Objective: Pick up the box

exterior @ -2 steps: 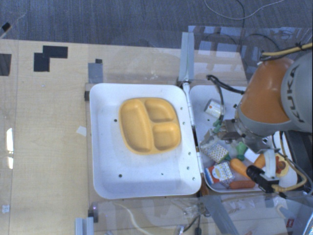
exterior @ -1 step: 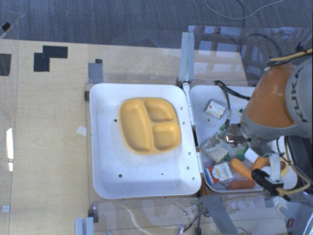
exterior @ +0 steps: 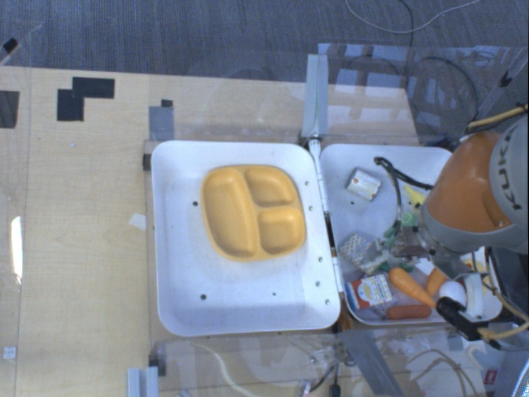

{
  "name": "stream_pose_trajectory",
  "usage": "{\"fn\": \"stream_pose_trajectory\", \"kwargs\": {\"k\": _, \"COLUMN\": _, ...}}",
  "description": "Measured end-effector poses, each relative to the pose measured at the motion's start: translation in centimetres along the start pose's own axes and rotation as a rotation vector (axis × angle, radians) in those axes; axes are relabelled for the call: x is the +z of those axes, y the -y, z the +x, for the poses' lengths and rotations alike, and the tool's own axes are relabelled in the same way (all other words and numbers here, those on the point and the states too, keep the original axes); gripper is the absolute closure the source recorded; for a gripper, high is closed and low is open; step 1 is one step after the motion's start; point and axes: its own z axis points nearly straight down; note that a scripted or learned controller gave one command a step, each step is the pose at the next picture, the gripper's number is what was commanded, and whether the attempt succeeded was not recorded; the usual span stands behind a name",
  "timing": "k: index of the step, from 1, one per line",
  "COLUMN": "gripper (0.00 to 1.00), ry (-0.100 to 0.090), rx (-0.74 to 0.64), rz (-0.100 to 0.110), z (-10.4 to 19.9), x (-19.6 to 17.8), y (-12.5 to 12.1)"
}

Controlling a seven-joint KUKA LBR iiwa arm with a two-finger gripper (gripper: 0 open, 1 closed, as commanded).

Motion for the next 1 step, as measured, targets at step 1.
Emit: {"fn": "stream_pose_trajectory", "kwargs": {"k": 1, "gripper": 0.00, "ry": 0.002, "rx": -0.083, "rz": -0.018, "z": -0.90, "x": 3.35, "y": -9.39}}
